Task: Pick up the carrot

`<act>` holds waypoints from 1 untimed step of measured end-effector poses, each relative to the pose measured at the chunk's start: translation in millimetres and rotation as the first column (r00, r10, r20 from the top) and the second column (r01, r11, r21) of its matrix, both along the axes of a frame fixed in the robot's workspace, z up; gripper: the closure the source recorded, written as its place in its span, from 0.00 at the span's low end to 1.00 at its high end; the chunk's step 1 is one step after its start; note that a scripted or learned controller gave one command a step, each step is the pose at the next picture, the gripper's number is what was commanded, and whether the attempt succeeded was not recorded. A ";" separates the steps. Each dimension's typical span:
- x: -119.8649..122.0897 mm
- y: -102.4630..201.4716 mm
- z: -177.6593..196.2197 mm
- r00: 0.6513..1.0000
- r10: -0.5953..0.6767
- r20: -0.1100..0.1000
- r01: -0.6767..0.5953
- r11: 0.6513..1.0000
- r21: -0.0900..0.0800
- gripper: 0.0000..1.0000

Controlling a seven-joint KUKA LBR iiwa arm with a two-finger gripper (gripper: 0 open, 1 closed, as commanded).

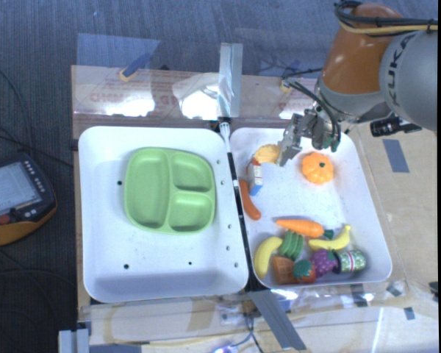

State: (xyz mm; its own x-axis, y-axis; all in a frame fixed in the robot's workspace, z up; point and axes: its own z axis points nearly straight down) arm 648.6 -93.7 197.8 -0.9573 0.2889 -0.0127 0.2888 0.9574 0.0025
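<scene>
Over the right white plastic bin [373, 204], near its back wall, we see the grey arm's two-finger end effector [303, 144] hovering w/ nothing between its fingers; they look slightly apart, pointing down toward the bin floor. It sits between a small yellowish round toy [266, 154] on its left and a small orange plastic pumpkin [317, 168] just to its right.

The long orange plastic carrot with green top [300, 226] lies flat on the bin floor, roughly mid-bin, tip toward the divider, well apart from the end effector and nearer the front. A second slim orange-red piece [248, 201] lies along the left wall, maybe a chilli or sausage; we can't tell. Just in front of the carrot is a cluster: yellow banana [338, 239], yellow lemon-like fruit [266, 254], purple grapes [320, 262], red strawberry [303, 271], a small can [351, 259].

The left white bin [103, 263] holds a green divided plastic plate [170, 190].

Step, as we judge it: approach, grasp not yet made. Next move prob. needs travel toward the bin front, fingers aligned across the carrot's short axis, then descent onto its mid-body, keeping off the banana and the cluster close by.
</scene>
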 end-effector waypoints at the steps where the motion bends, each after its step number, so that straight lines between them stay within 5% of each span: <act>1: -153.6 -54.7 27.7 1.000 -0.002 -0.009 0.002 1.000 -0.002 1.00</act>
State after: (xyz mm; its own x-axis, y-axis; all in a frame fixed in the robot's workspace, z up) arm 495.0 -148.4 225.5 -0.9567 0.2910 -0.0043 0.2910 0.9567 -0.0023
